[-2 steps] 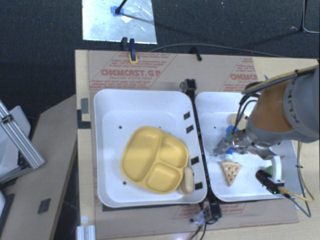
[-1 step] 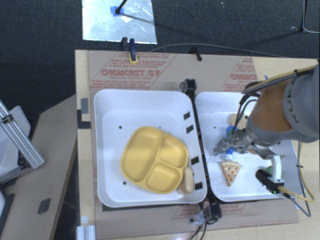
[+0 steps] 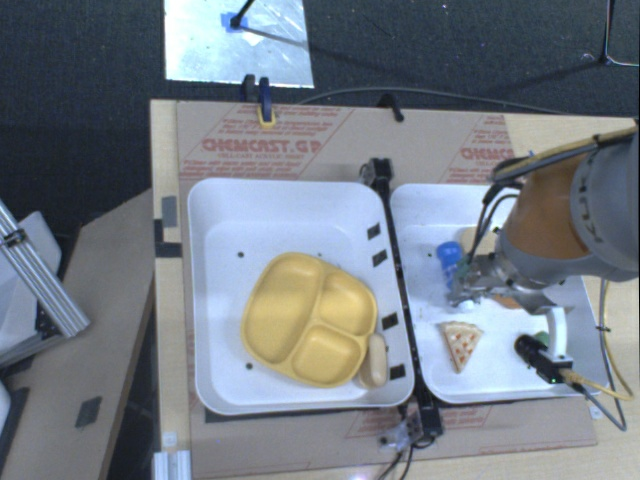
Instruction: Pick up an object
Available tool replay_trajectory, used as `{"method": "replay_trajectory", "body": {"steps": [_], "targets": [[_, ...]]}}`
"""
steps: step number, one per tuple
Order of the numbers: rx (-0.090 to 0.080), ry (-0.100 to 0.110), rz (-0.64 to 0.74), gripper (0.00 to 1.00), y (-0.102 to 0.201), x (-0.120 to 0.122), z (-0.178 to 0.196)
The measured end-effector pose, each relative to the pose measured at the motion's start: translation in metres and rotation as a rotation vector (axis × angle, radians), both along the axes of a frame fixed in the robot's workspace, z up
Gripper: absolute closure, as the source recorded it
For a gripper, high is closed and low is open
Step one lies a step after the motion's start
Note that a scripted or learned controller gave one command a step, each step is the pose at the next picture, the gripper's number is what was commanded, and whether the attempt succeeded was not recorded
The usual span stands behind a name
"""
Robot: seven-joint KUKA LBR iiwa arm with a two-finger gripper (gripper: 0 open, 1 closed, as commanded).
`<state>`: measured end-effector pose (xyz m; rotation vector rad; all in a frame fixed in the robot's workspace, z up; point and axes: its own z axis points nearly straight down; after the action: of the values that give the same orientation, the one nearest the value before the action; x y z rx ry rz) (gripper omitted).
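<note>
Two white bins sit side by side on the bench, and nothing has been lifted out of either yet, so the pick looks barely begun. The left bin (image 3: pixel 215 268) holds the largest item, a yellow divided plate (image 3: pixel 300 318), lying flat toward its 5 o'clock area. The right bin (image 3: pixel 425 213) is where the arm (image 3: pixel 560 218) works: it reaches in from 3 o'clock, and its bulk covers that bin's right half.

The gripper (image 3: pixel 463 293) hangs low near the middle of the right bin, close to the floor. I cannot tell whether it is open or closed, and no item is visibly caught in it, so I judge nothing is held.

Three smaller things are candidates:
- A toy pizza slice (image 3: pixel 461 344) lies flat just at 6 o'clock from the gripper, apart from it.
- A beige roll (image 3: pixel 375 360) rests in the left bin, touching the plate's edge at its 4 o'clock, well away from the gripper.
- A small blue thing (image 3: pixel 447 258) stands just at 11 o'clock of the gripper, very near it. Whether they touch is unclear.

By my reading, the blue thing or the pizza slice is the likely target. Left to do: closing on one of them, then raising it clear of the bin.
</note>
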<state>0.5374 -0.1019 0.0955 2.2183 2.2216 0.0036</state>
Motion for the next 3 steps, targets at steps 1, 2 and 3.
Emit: {"method": "replay_trajectory", "body": {"steps": [1, 2, 3], "targets": [[-0.001, -0.002, 0.003, 1.0, 0.01, 0.005, 0.054], [-0.001, -0.003, 0.003, 1.0, 0.006, 0.003, 0.099], [-0.002, -0.004, 0.002, 1.0, 0.0, 0.005, 0.144]]}}
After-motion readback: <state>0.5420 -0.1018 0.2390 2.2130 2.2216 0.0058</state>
